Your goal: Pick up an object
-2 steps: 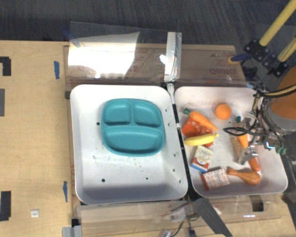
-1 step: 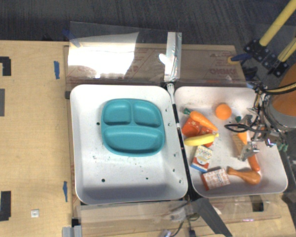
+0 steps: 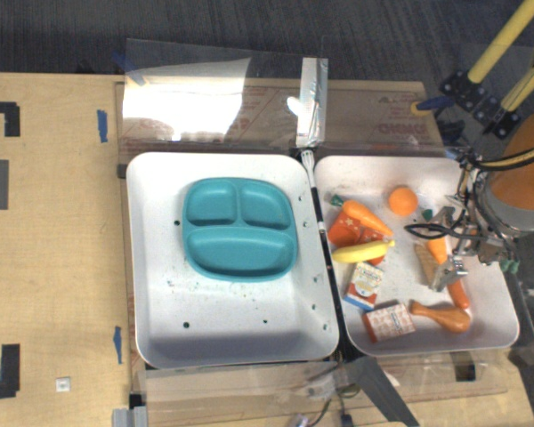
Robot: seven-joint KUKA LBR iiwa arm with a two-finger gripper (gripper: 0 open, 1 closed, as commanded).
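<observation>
- Gripper (image 3: 449, 269) hangs low at the right bin's (image 3: 503, 332) three o'clock side; from here I cannot tell its state.
- Just at its six o'clock lies a brown drumstick toy (image 3: 442, 314), with a small carrot (image 3: 460, 293) beside it.
- Drumstick looks like light, stiff, smooth plastic, likely slippery; I'd pinch across the narrow shank.
- Left bin (image 3: 160, 327) carries a teal divided plate (image 3: 240, 228).
- Banana (image 3: 360, 253) sits toward nine o'clock of the gripper.

One fixed camera looks steeply down on the worktop (image 3: 44, 238), both bins lying left of the claw (image 3: 452, 269).
</observation>
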